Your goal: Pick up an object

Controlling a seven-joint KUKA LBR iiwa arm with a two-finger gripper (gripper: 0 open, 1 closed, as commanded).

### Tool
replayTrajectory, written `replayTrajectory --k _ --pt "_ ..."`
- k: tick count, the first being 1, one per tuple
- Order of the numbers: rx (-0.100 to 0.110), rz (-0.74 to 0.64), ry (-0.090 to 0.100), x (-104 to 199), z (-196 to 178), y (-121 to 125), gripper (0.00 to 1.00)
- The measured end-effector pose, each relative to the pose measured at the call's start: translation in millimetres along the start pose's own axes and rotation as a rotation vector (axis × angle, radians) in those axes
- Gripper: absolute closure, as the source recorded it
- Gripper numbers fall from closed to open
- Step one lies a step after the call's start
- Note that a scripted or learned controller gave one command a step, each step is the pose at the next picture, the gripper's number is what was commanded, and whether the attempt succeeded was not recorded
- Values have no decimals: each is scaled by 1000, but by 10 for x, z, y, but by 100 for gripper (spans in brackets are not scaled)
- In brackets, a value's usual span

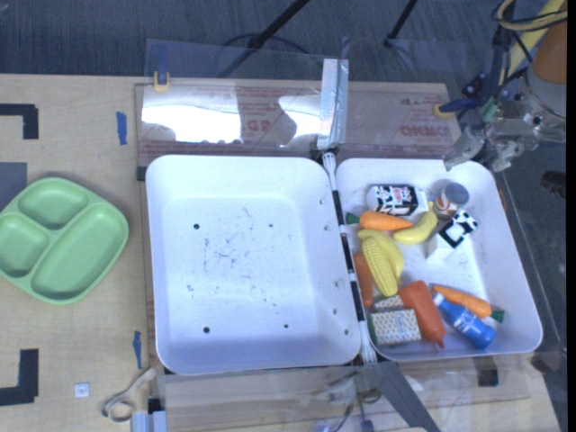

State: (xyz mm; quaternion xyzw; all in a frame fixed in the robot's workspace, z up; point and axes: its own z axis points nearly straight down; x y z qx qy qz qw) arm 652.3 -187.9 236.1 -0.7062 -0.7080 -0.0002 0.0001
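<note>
We see the gripper up at the far right corner of the right bin, hanging just past the bin's back rim, above and apart from the toys; its fingertips are blurred against the dark floor, so we cannot tell how the tool stands, and nothing shows between its tips; the arm's orange band sits at the view's right edge above it. All the pickable objects lie in the right bin: a black-and-white carton near the back, a small grey cup just right of it, a black-and-white checkered block in front of the cup, a carrot lying crosswise and touching a banana, a corn cob below them, a red-orange piece further forward, a wafer-like block at the front left, a second carrot lying over a blue bottle at the front right. The left bin shows faint scribbles on its floor; a green divided plate rests on the bench well to the left of both bins; a clear panel stands behind the left bin.
</note>
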Motion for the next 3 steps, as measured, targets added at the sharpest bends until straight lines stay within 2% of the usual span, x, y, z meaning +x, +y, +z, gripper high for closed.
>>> replayTrajectory --k 1,2,3 --pt "-11 -114 -3 339 1155 -582 0" --pt "-20 -111 -10 304 1032 -563 100" --pt "-2 95 -2 544 412 91 100"
